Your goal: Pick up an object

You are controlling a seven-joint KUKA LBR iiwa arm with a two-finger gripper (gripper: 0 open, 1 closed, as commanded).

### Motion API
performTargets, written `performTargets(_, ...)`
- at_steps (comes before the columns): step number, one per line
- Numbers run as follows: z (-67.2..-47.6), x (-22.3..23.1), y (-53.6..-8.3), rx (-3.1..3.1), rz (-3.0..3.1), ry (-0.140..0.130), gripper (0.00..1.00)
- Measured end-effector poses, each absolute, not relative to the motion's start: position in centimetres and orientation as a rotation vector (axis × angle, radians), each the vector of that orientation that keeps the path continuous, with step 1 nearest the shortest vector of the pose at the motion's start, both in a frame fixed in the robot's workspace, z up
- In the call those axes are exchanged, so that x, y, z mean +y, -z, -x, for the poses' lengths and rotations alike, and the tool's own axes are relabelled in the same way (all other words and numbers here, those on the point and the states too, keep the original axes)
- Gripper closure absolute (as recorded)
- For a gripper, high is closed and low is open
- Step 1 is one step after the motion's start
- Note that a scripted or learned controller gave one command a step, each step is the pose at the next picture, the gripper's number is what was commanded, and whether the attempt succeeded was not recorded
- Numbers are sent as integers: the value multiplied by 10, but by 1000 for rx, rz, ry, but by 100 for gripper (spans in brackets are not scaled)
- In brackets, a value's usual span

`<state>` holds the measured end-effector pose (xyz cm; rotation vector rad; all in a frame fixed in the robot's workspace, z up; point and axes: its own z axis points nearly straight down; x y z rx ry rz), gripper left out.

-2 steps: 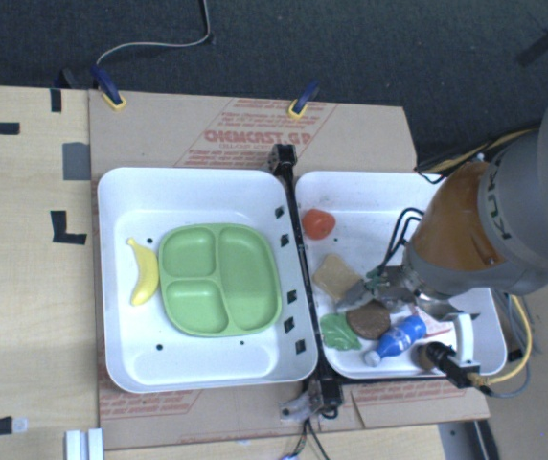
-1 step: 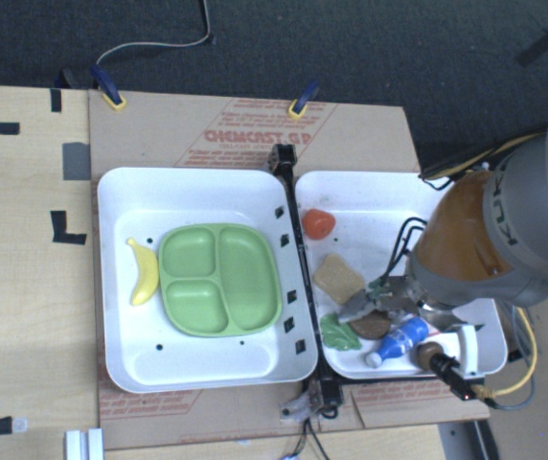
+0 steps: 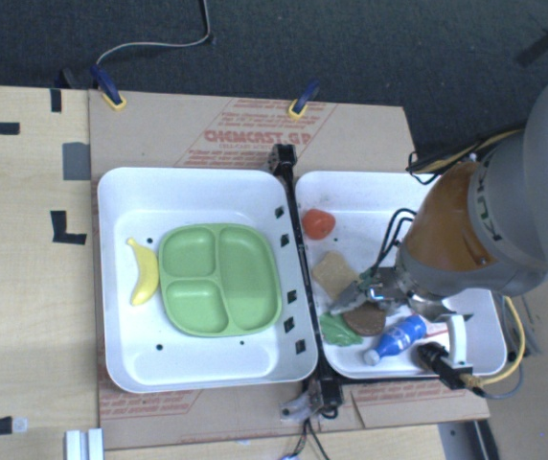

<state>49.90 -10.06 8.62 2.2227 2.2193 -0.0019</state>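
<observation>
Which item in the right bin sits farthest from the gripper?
The red tomato-like piece, alone near the top-left corner of the right bin. The tan block, green piece, brown disc and blue bottle all crowd around the gripper.

Blue bottle (image 3: 398, 338) lying tilted, brown disc (image 3: 367, 321), green piece (image 3: 339, 331), right bin (image 3: 351, 185)

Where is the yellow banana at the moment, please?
In the camera view, the banana lies in the left bin, near its left wall, right beside the green divided plate.
</observation>
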Motion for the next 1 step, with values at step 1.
performTargets(1,-530,-101,-86,2221,-2221,-1,0)
